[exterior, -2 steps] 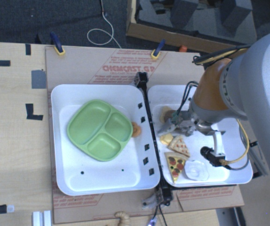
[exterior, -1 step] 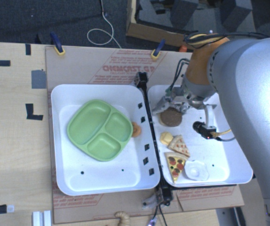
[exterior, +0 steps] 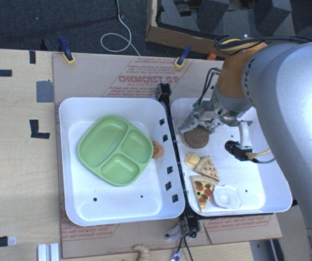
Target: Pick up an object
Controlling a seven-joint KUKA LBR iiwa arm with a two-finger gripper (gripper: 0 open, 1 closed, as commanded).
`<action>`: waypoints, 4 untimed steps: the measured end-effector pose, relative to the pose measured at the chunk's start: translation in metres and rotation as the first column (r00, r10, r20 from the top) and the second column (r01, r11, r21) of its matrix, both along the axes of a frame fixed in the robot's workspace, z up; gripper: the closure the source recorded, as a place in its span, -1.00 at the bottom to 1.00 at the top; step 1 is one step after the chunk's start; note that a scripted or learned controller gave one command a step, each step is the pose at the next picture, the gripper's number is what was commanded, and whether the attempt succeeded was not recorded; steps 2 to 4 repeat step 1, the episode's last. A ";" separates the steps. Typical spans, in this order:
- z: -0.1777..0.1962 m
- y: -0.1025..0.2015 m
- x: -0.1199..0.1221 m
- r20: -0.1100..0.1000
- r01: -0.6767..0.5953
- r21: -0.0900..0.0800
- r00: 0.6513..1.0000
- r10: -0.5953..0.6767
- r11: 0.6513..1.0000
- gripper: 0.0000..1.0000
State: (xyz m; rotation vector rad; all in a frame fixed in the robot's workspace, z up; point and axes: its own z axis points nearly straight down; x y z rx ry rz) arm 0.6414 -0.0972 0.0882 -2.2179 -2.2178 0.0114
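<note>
My gripper (exterior: 201,125) hangs low in the right bin (exterior: 269,185), at its far left part, just above the far edge of a round brown patty (exterior: 196,139). In front of the patty lie a small yellow chunk (exterior: 192,159), two toy pizza slices (exterior: 207,170) (exterior: 201,192) and a white lidded cup (exterior: 226,196). I see nothing lifted off the bin floor.
The left bin (exterior: 69,162) holds a green divided plate (exterior: 116,149) with a small orange piece (exterior: 157,149) at its right edge. A black divider (exterior: 169,145) runs between the bins. A black cable plug (exterior: 237,150) hangs off the arm, right of the patty.
</note>
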 end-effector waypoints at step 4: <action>0.098 0.050 -0.026 0.007 -0.003 0.003 1.000 0.003 1.000 1.00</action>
